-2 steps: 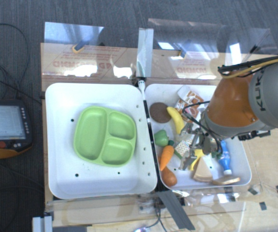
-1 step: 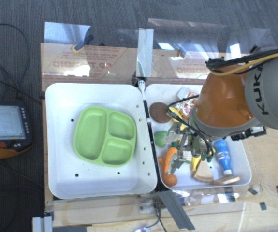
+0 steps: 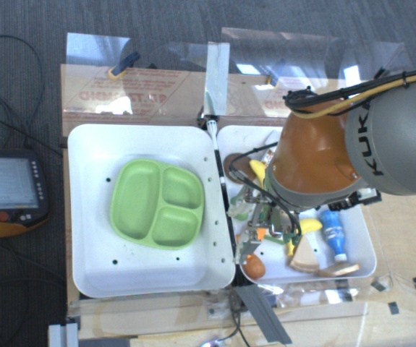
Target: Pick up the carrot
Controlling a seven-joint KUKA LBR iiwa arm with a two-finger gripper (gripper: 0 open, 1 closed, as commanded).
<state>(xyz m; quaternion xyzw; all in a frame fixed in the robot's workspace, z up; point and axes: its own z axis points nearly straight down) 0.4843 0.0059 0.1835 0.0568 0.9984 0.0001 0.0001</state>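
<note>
Camera view: the arm (image 3: 338, 136) reaches from the right over the right bin (image 3: 363, 255). The claw (image 3: 260, 226) sits low among cluttered items; whether it is released or clenched cannot be determined. A small orange piece, apparently the carrot (image 3: 261, 232), lies directly at the claw. The left bin (image 3: 92, 266) holds a green divided plate (image 3: 157, 202).

**Bright, even light; glare on the plastic at the far edge**

From my station the feed looks well lit from above. The left bin (image 3: 92, 266) reads almost blown-out white, with soft shadows under the green tray (image 3: 157, 202). Clear plastic sheeting (image 3: 280, 45) at the far edge throws hard blue-white glare. Detail is slightly soft overall, and the clutter beneath the arm (image 3: 323, 150) sits in shadow.
</note>
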